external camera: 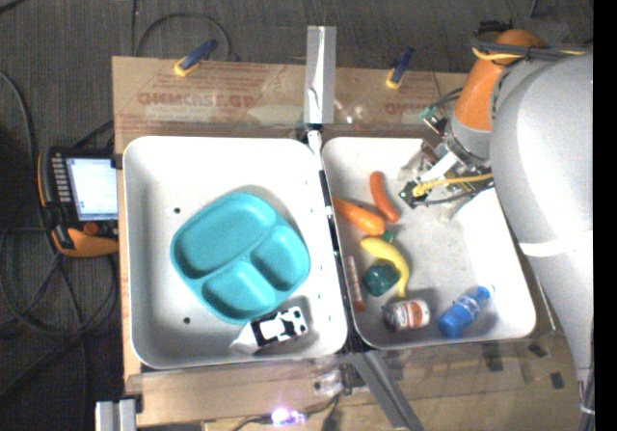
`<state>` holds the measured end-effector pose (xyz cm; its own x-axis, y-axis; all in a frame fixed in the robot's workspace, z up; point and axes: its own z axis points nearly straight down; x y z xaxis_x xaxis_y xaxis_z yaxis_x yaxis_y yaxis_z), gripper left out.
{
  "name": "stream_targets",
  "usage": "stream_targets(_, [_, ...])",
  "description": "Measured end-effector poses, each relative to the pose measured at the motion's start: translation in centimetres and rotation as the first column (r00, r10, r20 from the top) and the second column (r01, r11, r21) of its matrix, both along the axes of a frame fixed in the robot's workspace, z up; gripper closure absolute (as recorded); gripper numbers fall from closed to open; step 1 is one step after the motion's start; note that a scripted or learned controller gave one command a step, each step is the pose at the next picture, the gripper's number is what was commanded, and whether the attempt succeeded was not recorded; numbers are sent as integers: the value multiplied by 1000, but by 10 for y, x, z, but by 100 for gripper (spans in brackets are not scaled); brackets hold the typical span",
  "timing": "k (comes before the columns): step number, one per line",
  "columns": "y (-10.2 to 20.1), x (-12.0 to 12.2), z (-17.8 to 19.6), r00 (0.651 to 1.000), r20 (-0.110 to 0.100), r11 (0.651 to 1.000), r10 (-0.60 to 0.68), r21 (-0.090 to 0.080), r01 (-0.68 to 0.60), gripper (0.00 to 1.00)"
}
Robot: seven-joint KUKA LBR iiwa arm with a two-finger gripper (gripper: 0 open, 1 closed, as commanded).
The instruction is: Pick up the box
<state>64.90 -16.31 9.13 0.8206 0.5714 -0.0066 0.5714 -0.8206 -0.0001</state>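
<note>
Box (280, 327) (black-and-white patterned, lying on its side) rests in the left bin (154, 183), against the near wall and just beside the front edge of a teal divided plate (241, 255). Nothing touches it from above. The arm (549, 149) reaches in from the right, and the hand (422, 180) hangs over the far corner of the right bin (472, 246), well apart from the box, with the divider between the two bins lying between them. Whether the hand is wide or narrow cannot be told from this view, and nothing is seen held in it. Close to the hand lie an orange carrot (360, 217) and a smaller orange-red piece (379, 193); nearer the front of the same bin lie a yellow banana (390, 251), a can (407, 313) and a blue bottle (466, 311). Judged from this layout, the task is at its beginning: the box sits ungrasped in its bin on the counter. Left to do are the crossing to the left bin, the descent over the box, the grasp and the lift.
</note>
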Motion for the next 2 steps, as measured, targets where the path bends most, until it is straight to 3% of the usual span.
stream_targets(1, [-43,-39,2,999,2,999,-32,13,32,0])
stream_targets(2, [-38,11,185,999,0,999,-36,-1,36,0])
